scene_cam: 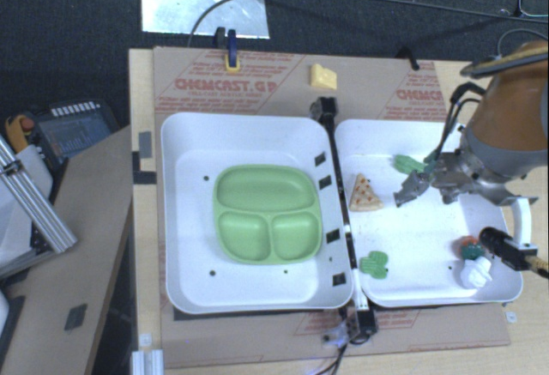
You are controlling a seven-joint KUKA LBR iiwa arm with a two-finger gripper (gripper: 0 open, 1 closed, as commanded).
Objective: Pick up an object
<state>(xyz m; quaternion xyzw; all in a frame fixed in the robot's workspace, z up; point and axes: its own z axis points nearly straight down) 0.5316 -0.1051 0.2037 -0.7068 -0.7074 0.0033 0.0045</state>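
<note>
**Gripper low over the right bin, nothing in its grasp**

Arm is in from your right, operator, the orange band clear above the wrist, and the gripper is down inside the right bin. Its dark fingers point toward the divider between the bins, drawn close together with barely a gap, and you can see nothing held between them.

Look at what lies around it. A green toy piece sits just beside the fingertips, on the far side, not quite touching as far as you can tell. The pizza slice, tan with red spots, rests near the divider, a little apart from the fingertips. Toward the near edge, a small green leafy piece lies by itself. Over in the near right corner you have a cluster: something red and teal with a white object just beside it, partly hidden by a black part of the arm.

Left bin carries the green divided plate, lying flat at its middle. Beyond the bins, a yellow block sits on the cardboard.
</note>
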